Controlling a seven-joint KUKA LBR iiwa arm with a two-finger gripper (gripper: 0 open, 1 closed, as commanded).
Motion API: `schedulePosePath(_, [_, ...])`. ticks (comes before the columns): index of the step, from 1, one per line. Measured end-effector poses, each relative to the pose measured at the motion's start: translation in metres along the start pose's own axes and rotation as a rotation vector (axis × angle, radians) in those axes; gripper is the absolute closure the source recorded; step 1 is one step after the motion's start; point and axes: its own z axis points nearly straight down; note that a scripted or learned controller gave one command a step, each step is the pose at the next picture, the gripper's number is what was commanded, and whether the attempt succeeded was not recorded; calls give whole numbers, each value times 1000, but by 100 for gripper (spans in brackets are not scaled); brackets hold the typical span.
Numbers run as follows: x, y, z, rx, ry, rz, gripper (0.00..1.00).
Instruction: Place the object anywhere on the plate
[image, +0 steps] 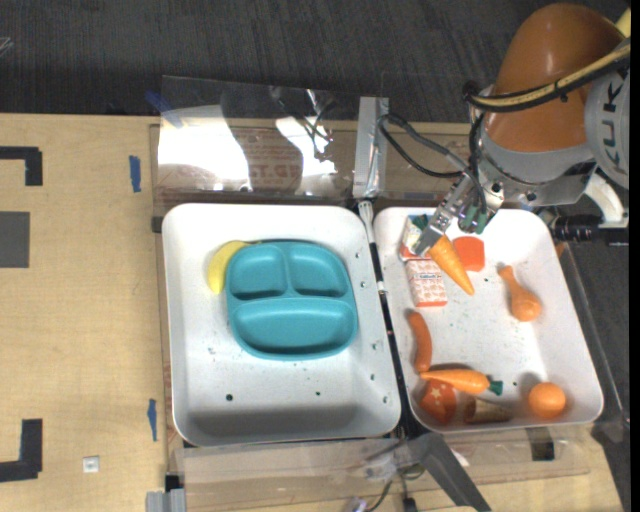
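Nearest the camera, a tomato (437, 402) and a carrot (458, 380) crowd the right bin's (570, 340) front edge. Just below the fingers (447, 222), whose opening I cannot tell, lies another carrot (453, 264); beside a carton (428, 283), it may slip. Far left, the plate (291, 300) waits.

Smooth teal plastic plate (291, 298), glossy white plastic bins (190, 380), matt pale wooden bench (75, 330), shiny transparent film (250, 140)

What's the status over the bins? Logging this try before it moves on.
End effector low over right bin, at carrot; grip unclear. Teal plate waiting in left bin. Small carton beside carrot.
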Motion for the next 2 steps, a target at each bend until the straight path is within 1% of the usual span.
schedulePosePath(1, [44, -23, 19, 0, 3, -37, 100])
schedulePosePath(2, [52, 30, 2, -3, 0, -134, 100])
